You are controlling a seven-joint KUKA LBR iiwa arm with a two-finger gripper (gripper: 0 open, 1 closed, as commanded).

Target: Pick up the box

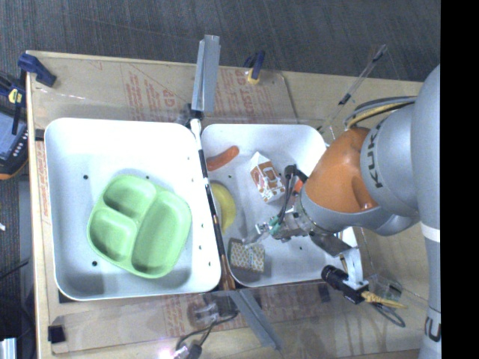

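Low over the right bin [314, 137], the tool [275, 226] hangs beside the box [266, 178].

**Arm low over the right bin, box lying free**

The gripper [275, 229] hangs low in the right bin [314, 137], just below the box [267, 179], a small white and orange carton lying apart from it. A sausage [222, 157] lies near the bin's top left, a yellow fruit [224, 204] against its left wall, a patterned sponge [246, 256] near the bottom. The left bin [67, 148] holds a green divided plate [140, 226]. Both bins sit on the desk [112, 88].
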